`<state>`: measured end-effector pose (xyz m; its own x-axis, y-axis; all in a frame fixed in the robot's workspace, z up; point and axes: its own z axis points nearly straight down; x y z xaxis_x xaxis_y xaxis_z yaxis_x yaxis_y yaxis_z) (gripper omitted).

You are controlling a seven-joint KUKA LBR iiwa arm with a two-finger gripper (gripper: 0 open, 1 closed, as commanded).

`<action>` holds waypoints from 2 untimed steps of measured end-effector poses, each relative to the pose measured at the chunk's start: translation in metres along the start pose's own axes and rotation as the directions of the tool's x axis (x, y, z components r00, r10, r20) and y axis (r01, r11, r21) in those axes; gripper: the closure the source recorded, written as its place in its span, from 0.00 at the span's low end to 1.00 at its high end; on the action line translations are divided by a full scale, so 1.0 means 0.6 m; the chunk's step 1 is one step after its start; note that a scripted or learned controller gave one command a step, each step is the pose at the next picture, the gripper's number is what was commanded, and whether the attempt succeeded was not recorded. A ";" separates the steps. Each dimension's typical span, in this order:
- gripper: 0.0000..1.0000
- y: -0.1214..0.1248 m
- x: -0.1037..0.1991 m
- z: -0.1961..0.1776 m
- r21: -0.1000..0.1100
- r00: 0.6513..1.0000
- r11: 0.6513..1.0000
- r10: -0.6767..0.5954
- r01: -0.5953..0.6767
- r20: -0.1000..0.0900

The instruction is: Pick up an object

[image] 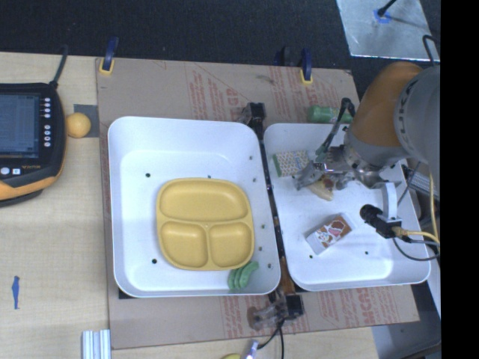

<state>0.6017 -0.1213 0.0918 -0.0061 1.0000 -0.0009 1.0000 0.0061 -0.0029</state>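
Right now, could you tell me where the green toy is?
The green toy lies in the left bin, at its near right corner, touching the yellow tray.

Yellow tray [203, 223] in white bin [135, 144], green object [242, 277] beside it

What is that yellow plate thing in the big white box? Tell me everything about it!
The yellow tray looks like smooth plastic, with rounded corners. It has three hollows: one long one across the top and two smaller ones below. It lies flat, right side up, near the middle of the left bin, a little tilted. A small green object sits right by its lower right corner; contact is unclear.
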 end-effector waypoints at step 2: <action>0.00 0.039 0.020 0.000 0.001 1.000 1.000 0.000 0.000 0.000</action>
<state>0.6252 -0.1095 0.0917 -0.0057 1.0000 -0.0006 1.0000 0.0057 -0.0042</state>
